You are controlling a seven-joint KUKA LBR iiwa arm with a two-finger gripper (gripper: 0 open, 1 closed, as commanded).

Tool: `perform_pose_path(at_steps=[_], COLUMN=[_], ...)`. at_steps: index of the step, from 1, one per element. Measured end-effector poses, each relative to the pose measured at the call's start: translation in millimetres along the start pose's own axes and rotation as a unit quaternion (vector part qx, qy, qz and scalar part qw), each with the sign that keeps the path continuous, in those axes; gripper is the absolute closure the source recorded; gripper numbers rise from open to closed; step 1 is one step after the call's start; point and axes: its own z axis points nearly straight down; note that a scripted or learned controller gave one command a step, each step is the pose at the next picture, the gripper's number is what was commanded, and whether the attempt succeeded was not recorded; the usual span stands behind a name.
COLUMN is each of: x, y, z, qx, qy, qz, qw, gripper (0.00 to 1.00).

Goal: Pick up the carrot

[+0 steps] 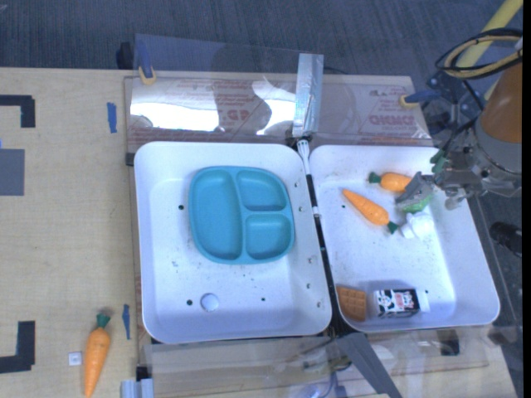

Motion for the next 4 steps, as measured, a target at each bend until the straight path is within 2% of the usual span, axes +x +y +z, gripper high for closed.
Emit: perform_pose_path(at_steps=[1, 2, 3, 4], x=[29, 41, 16, 15], y=[11, 51, 73, 75], z=[-37, 111, 152, 139], qx=[-0.002, 0.007, -0.001, -0.005], qy=[0.000, 0.000, 0.000, -0.001], qz=[-0.002, 0.065, -0.030, -0.030], qw=[1.0000, 0.9979, 0.9995, 0.9995], gripper=[0.00, 0.00, 0.00, 1.00])
